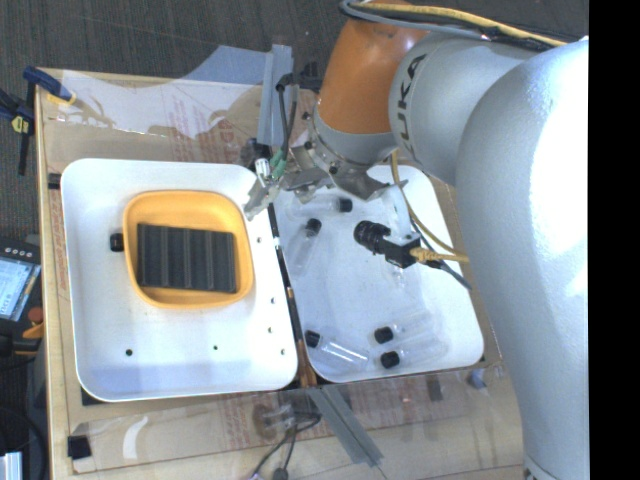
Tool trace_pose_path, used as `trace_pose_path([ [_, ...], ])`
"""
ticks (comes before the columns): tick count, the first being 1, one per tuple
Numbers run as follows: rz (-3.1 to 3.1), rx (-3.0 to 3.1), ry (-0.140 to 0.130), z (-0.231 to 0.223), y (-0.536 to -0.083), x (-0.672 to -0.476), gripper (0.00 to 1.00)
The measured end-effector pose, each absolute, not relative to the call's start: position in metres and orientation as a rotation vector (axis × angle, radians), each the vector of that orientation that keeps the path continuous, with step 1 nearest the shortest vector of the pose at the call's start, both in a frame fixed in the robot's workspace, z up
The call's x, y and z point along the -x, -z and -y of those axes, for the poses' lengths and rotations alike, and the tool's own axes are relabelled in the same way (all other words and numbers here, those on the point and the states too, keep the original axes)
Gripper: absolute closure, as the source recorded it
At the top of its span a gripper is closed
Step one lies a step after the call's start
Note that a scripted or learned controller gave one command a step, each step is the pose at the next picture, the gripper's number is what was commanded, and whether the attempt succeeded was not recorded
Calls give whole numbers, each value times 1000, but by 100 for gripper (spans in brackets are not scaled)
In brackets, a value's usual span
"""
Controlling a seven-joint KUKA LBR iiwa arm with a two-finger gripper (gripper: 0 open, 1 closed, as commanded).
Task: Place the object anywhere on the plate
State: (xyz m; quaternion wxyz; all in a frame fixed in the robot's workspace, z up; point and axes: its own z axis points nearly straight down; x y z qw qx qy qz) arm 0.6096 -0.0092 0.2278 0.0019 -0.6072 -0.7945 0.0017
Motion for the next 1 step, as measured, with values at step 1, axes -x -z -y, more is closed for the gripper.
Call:
trace_pose_path([
  [1, 2470, 1941, -2, -10, -251, -599, 0],
])
